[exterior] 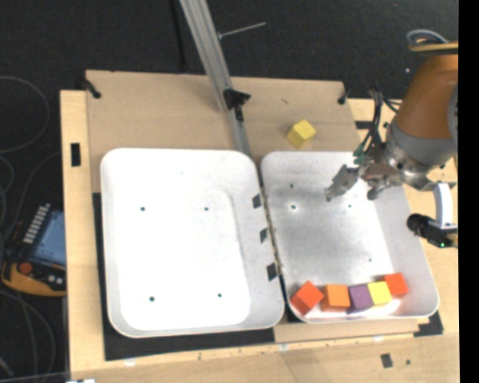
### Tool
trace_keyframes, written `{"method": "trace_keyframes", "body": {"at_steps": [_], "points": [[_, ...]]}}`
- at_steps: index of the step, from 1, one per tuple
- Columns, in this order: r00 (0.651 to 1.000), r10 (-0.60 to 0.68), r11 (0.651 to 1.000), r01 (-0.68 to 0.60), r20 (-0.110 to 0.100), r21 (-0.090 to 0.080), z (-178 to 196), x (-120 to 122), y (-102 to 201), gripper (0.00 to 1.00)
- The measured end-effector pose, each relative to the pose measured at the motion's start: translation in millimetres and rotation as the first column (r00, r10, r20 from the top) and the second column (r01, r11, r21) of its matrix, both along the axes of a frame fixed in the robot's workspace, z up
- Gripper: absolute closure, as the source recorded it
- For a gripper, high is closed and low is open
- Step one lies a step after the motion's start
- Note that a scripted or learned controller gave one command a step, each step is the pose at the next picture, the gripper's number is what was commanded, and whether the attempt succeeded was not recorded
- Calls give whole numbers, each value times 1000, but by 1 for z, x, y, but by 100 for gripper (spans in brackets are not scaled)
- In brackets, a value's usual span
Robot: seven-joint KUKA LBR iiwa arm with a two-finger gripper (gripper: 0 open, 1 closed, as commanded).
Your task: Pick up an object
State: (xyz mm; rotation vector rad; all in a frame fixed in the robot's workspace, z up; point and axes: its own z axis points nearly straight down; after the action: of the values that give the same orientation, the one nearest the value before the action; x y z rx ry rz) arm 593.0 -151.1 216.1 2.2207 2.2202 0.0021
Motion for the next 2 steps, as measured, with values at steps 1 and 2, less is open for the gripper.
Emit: {"method": "trace_keyframes", "body": {"at_steps": [1, 2], "points": [[1000, 5, 1000, -5, -2, -3, -123, 44, 10, 0], [1000, -1, 1000, 1, -3, 0, -119, -15, 40, 0]]}}
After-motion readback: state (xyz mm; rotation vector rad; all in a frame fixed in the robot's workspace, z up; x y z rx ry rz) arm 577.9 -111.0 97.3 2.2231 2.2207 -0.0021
